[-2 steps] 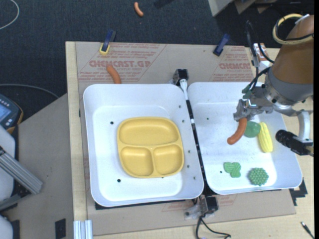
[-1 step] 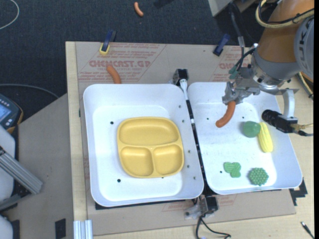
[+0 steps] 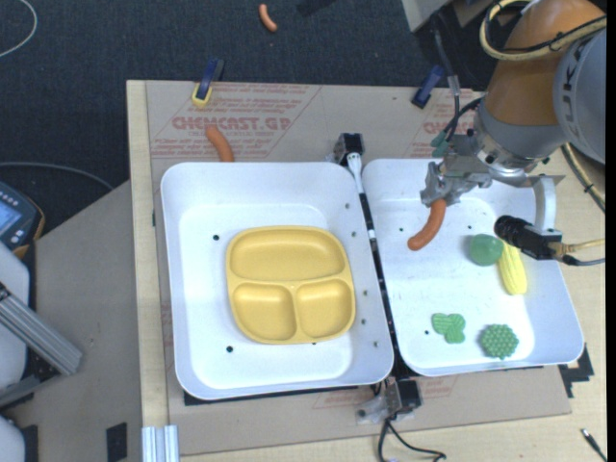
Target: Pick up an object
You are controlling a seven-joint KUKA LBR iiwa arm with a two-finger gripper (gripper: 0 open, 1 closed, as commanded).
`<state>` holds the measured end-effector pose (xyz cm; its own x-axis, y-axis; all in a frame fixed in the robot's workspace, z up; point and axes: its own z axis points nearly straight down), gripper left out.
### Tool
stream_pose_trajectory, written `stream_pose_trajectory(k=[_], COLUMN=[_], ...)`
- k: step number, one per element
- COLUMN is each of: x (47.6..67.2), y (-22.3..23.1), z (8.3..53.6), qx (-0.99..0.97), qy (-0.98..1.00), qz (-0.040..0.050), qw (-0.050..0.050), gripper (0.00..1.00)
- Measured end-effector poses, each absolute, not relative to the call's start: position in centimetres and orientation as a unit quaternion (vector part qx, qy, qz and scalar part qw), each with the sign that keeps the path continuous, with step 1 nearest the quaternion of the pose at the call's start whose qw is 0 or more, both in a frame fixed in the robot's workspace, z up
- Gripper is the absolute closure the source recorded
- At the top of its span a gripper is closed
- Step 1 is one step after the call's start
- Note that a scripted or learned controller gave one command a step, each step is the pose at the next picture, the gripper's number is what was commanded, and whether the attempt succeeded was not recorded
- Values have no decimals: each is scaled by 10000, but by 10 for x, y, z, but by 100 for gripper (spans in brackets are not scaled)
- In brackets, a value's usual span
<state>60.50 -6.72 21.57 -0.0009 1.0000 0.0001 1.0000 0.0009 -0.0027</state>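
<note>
Two-finger gripper (image 3: 441, 192) clamped on long orange plastic sausage (image 3: 426, 228), held over right white bin (image 3: 404, 258) at its 11 o'clock, yellow divided plate (image 3: 289, 283) seated in left bin (image 3: 192, 258)

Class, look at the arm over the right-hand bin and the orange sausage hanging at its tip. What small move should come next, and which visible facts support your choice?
Probably a short, slow lift straight up. The gripper appears to pinch the top end of the sausage, whose lower end hangs close above the right bin. Rising gently would test whether the grip holds.
</note>
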Motion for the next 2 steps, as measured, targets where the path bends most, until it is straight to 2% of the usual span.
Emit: stream_pose_trajectory(k=[2], x=[609], y=[-64], z=[215], qx=[-7070], qy=[-7072], qz=[-1], qw=[-12], gripper=[100])
